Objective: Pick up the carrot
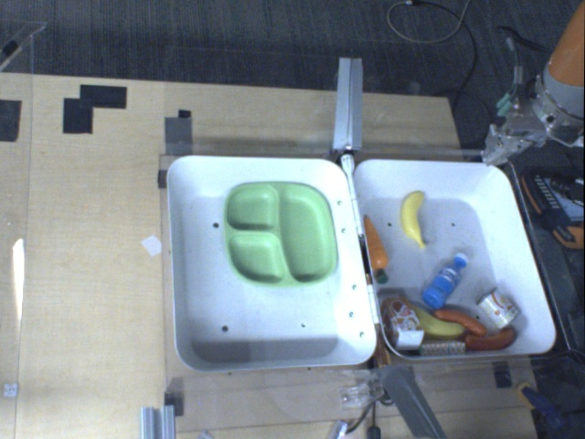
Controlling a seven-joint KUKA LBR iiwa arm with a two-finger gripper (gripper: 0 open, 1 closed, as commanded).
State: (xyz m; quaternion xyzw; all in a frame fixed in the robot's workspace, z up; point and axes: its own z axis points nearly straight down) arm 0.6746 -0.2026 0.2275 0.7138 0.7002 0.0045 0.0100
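Camera view shows you the carrot pressed against the right bin's left wall, so the tool, jaw state unclear, may strike that wall

Place: I read this as a robotics lab | wooden bench | metal bin clamps | loose cable on carpet

Light wood bench w/ black marks; dark carpet behind, cable on it.
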